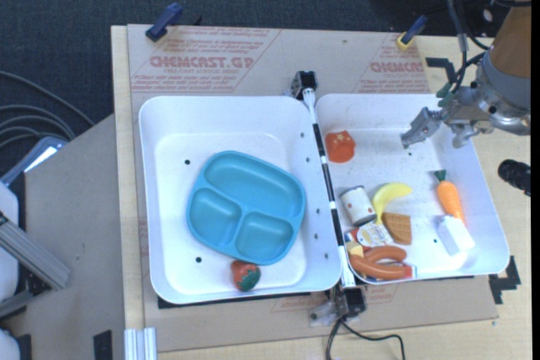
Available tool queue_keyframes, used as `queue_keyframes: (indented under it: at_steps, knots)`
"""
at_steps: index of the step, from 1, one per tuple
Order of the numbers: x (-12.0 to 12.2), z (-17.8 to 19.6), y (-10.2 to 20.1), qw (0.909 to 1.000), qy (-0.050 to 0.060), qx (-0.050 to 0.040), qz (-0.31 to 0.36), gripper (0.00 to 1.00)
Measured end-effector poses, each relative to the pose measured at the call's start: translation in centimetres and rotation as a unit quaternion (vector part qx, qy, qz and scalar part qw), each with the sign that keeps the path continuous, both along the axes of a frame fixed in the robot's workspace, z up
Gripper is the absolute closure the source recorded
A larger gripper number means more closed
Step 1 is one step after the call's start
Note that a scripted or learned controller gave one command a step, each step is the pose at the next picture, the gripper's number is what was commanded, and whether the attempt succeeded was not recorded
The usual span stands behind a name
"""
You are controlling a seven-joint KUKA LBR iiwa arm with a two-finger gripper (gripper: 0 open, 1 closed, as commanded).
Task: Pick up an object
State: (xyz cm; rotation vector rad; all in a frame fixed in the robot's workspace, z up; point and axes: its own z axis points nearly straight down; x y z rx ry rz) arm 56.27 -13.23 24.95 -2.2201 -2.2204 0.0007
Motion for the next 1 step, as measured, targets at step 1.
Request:
queue_keyframes:
  at_steps: [1]
  knots:
    - [0.90,-16.49,-2.75,1.0000,-0.001,-0.0004,0.000,0.00]
